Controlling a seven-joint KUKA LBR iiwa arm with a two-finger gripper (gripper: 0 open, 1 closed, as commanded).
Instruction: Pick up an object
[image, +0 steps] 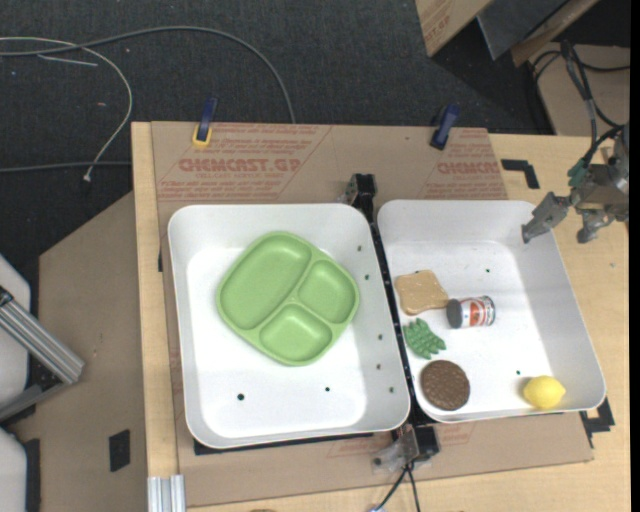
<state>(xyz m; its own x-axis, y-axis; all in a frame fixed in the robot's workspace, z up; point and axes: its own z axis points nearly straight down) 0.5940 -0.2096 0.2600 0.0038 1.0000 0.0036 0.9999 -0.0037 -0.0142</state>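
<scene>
camera view: gripper (563, 222) hangs over the right bin's (560, 300) far corner, fingers apart, gripping nothing.

Grey metal end effector (565, 222) with two dull fingers, dark cables above.

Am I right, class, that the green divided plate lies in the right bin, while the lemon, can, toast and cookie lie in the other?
Not quite. The camera view shows the green divided plate in the left bin; the rest stands.
</scene>
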